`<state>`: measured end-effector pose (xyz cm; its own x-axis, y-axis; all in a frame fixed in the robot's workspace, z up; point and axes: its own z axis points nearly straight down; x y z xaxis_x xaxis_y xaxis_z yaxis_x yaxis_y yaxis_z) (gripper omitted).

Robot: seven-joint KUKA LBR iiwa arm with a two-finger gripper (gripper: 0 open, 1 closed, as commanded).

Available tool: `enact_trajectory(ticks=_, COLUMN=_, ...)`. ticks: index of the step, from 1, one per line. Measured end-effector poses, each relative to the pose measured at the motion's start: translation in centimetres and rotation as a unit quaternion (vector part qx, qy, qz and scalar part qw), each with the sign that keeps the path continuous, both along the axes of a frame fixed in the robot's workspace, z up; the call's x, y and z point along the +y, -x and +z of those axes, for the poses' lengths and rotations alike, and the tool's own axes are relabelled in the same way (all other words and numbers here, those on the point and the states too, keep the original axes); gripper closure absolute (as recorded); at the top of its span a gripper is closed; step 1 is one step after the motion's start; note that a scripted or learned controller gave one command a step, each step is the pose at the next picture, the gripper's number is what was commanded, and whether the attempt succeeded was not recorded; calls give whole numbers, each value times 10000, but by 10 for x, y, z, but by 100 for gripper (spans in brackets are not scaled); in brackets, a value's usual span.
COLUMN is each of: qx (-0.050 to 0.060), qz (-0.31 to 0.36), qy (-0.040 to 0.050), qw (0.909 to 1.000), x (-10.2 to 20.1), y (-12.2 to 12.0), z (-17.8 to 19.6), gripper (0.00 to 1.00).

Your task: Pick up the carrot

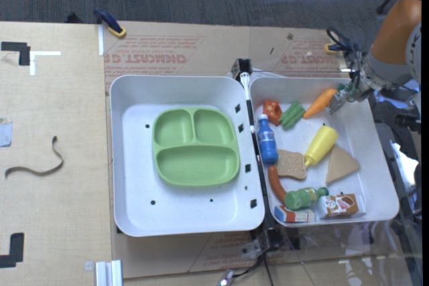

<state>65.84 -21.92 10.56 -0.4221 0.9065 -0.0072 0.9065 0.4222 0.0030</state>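
The orange carrot (319,102) lies slanted in the back of the right bin (379,144), its lower end touching a green vegetable (291,114). My gripper (340,98) sits low at the carrot's upper right end, touching or almost touching it. The carrot rests on the bin floor. The grey wrist and the orange band rise to the right of it.
The right bin also holds a red piece (271,109), a blue bottle (267,141), a yellow bottle (320,145), bread (291,164), a tan wedge (340,165), a sausage (276,183), a green bottle (305,197) and a carton (338,205). A green divided plate (196,146) lies in the left bin (127,164).
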Motion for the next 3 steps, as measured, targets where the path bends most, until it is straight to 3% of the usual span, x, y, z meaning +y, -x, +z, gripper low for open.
enact_trajectory(ticks=1, qx=15, qz=0, qy=-8, qw=10000, x=1, y=1, z=-1, gripper=0)
enact_trajectory(ticks=2, qx=16, qz=-1592, qy=-89, qw=9872, x=7, y=-5, z=-8, gripper=0)
enact_trajectory(ticks=3, qx=28, qz=-2445, qy=-69, qw=9696, x=11, y=-3, z=-11, gripper=0)
